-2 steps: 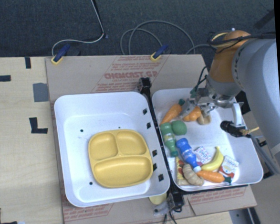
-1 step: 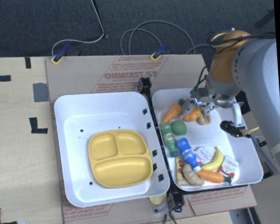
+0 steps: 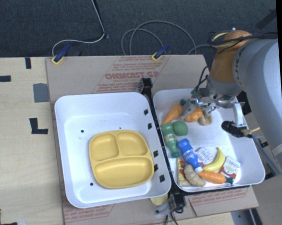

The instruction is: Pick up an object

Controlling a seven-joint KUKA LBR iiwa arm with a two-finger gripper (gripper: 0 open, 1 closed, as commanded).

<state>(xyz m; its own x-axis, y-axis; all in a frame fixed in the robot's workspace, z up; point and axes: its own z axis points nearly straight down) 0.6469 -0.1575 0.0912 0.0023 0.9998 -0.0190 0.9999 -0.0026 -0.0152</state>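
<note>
My gripper (image 3: 202, 108) hangs low over the back of the right bin (image 3: 244, 148), under the orange wrist band. Directly beneath it lie a small orange piece (image 3: 194, 115) and a tan lump (image 3: 205, 120); whether it touches either I cannot make out. Just left of it rests an orange carrot (image 3: 172, 113) with a green top. Further forward are a green round toy (image 3: 180, 127), a green bottle (image 3: 169, 137), a blue bottle (image 3: 187, 152), a banana (image 3: 215, 161), a second carrot (image 3: 213, 177) and a tan root (image 3: 194, 177).
The left bin (image 3: 73, 138) holds a yellow divided plate (image 3: 121, 158). White packets (image 3: 204, 154) lie among the toys in the right bin. A black divider runs between the bins. Cables loop on the dark floor behind the bench.
</note>
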